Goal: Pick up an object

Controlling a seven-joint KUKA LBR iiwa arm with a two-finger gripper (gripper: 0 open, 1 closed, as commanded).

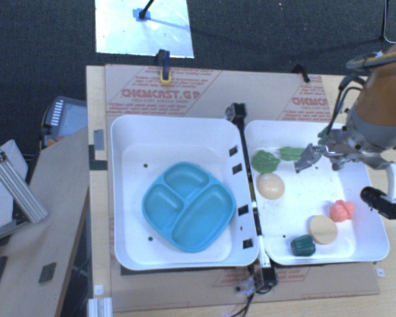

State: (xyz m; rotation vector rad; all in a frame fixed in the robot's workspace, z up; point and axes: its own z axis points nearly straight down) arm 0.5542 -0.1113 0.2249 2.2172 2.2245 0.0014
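My gripper (320, 162) hangs over the back of the right bin (373, 243), its two fingers spread apart with nothing between them. Just left of it lie a flat green leaf-like piece (291, 153) and a rounder green object (265, 161). A cream egg-shaped object (270, 186) sits in front of those. Nearer the front are a pink object (342, 211), a tan round piece (323, 230) and a dark green object (303, 245).
The left bin (129, 177) holds a blue divided plate (188, 205). A black clip strip runs along the wall between the two bins (245, 177). The grey arm with its orange band (383, 91) reaches in from the right, above the right bin's far corner.
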